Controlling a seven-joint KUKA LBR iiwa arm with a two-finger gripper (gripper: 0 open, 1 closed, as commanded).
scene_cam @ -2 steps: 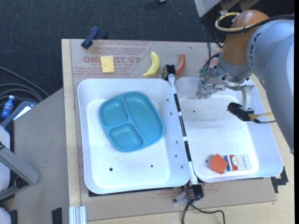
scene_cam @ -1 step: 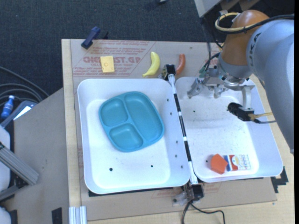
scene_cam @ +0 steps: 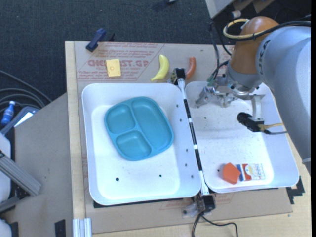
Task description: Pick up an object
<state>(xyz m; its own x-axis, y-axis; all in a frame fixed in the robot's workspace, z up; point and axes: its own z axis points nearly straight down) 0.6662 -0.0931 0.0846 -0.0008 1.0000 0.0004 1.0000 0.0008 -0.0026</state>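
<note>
Orange block [scene_cam: 229,173] and small carton [scene_cam: 253,172] lie well apart from my hand [scene_cam: 217,97]; its state I cannot tell. Risk: closing on bare bin [scene_cam: 217,147] floor.

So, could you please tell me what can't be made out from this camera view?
- Gripper: its fingers sit under the wrist, too small and blurred to read.
- Small carton in the right bin: its print is too small to read.
- Cardboard lettering: partly covered by a yellow tag.
- Arm: cut off at the right edge.
</note>
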